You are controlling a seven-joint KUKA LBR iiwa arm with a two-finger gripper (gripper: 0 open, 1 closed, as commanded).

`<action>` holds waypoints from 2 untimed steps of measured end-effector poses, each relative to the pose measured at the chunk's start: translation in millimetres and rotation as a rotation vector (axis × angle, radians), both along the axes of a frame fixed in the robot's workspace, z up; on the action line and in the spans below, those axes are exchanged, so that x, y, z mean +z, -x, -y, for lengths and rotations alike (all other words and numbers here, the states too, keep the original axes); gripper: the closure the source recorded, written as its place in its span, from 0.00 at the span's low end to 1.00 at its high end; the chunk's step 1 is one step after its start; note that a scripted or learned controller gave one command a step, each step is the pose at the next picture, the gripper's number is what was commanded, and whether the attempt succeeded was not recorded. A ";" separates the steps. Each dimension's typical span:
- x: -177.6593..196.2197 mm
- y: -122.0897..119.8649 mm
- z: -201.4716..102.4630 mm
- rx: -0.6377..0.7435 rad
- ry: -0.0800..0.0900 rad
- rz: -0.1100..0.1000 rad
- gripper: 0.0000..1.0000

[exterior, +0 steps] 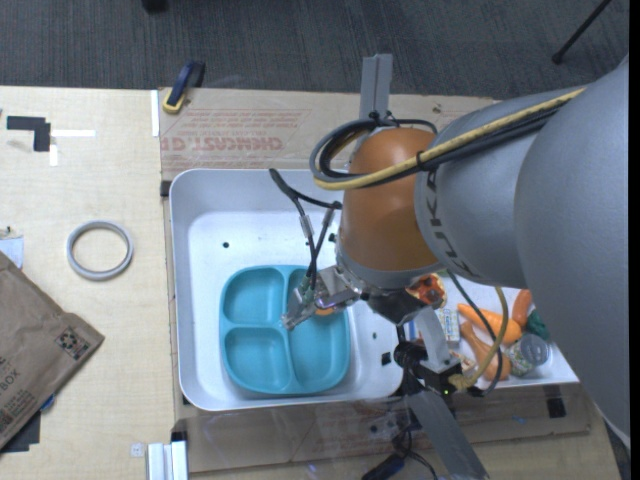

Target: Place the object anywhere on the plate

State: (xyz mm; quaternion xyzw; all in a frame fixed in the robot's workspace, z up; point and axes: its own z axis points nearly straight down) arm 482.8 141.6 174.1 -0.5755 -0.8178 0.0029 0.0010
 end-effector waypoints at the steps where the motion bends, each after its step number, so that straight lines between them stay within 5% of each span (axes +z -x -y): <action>1: 0.0 0.0 0.0 0.000 0.000 0.000 0.00; 2: 7.9 -1.0 1.9 -0.006 0.001 -0.002 1.00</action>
